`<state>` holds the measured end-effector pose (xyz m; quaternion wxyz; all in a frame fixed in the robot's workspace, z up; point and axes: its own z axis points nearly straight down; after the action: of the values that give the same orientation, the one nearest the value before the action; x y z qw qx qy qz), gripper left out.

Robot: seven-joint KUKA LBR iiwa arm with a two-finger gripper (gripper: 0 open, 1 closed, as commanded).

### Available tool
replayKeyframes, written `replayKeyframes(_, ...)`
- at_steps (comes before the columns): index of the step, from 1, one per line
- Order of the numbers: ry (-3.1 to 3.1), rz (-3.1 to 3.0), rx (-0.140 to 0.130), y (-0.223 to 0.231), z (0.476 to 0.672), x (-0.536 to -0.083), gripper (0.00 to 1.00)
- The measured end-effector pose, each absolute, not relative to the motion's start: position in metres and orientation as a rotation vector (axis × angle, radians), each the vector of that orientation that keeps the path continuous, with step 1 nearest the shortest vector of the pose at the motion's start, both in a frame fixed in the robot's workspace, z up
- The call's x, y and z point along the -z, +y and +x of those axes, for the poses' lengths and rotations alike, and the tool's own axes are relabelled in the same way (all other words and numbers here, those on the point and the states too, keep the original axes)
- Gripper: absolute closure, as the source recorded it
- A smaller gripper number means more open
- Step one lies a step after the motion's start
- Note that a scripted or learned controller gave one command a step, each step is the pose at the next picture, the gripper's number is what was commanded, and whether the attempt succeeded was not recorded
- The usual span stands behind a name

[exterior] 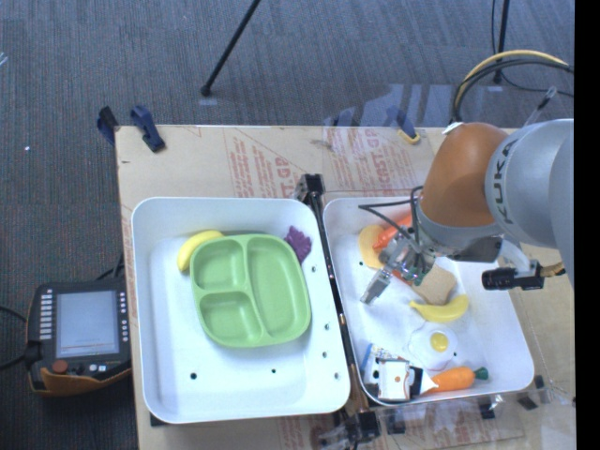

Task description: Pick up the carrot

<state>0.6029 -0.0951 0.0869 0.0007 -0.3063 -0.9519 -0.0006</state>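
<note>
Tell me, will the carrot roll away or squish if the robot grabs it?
The carrot looks like a smooth, hard toy, so it probably won't squish. Its rounded, tapered body might roll or slip out of a pinch. It lies against the right bin's front wall beside the fried egg, which may stop it rolling far.

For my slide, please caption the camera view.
Gripper hovers in right bin, far from carrot near its front edge.

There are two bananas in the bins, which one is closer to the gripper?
The banana in the right bin, just below the gripper. The other banana lies in the left bin, tucked beside the green tray.
</note>
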Motion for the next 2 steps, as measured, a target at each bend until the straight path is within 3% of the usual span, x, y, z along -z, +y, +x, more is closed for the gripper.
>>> replayKeyframes(1, -2.846, -1.331, 0.001, -0.079, 0.619, -0.087, 0.00)
replayKeyframes(2, -2.851, -1.324, -0.001, -0.079, 0.620, -0.098, 1.00)
